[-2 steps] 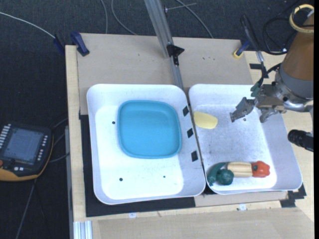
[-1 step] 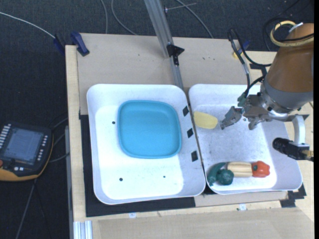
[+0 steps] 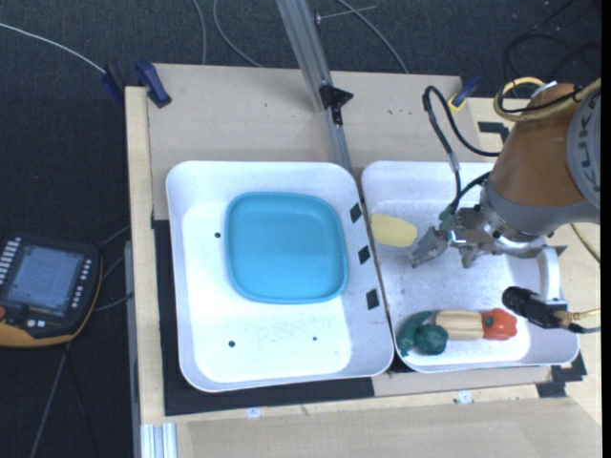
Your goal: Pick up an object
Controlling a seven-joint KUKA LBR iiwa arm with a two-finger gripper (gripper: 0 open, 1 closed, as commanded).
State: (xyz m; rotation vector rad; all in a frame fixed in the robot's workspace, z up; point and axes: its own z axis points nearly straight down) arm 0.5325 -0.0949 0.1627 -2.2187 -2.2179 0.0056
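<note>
Hovering spread-fingered gripper (image 3: 431,248) grasping nothing, yellow piece (image 3: 392,229) beside, toy vegetables (image 3: 458,328) near

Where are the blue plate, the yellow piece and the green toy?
blue plate (image 3: 286,246): camera view, middle of its flat face.
yellow piece (image 3: 392,229): camera view, middle of its top.
green toy (image 3: 423,337): camera view, its rounded top.

Teach pendant (image 3: 43,289) (screen up) beside loose cables (image 3: 205,8).
</note>
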